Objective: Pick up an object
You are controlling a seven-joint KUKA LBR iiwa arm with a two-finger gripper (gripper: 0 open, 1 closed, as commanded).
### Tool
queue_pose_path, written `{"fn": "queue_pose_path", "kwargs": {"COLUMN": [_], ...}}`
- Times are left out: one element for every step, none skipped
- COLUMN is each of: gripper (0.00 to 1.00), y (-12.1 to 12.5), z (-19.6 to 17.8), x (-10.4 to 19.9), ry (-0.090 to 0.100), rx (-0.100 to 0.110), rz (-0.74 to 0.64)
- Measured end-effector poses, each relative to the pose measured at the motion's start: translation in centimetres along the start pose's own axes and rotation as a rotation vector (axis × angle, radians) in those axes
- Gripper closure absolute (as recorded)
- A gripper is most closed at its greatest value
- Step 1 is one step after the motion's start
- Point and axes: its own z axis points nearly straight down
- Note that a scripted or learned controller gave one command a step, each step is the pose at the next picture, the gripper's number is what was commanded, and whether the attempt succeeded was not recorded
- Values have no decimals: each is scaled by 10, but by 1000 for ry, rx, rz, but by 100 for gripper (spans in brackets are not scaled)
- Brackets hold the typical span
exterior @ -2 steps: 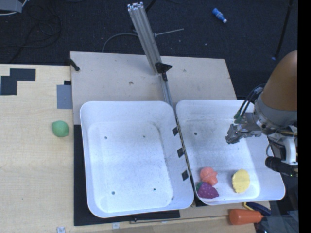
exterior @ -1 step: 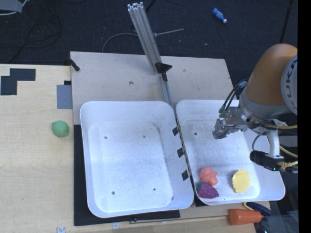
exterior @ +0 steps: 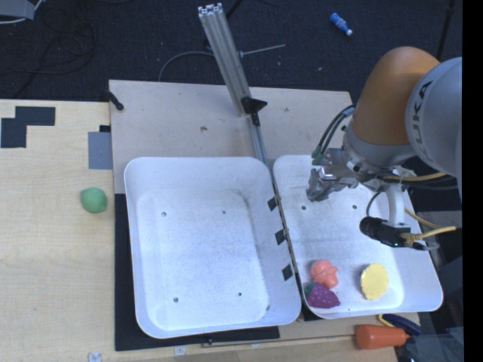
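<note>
In the right bin (exterior: 343,225) three small objects lie near the front edge: a pink-orange lump (exterior: 324,271), a purple grape cluster (exterior: 323,297) just in front of it, and a yellow round piece (exterior: 374,281) to their right. My gripper (exterior: 319,188) hangs over the back left part of that bin, well behind the objects. Nothing shows between its fingers, and the slant hides how wide they stand.
The left bin (exterior: 200,243) sits beside the right one, with black clips along the shared edge. A green ball (exterior: 93,200) rests on the bench at the left. An orange object (exterior: 379,335) lies in front of the right bin. A metal rail (exterior: 230,59) slants at the back.
</note>
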Motion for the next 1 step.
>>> {"fn": "queue_pose_path", "kwargs": {"gripper": [100], "y": [28], "z": [-7], "x": [47], "ry": [1], "rx": [0], "rz": [0]}}
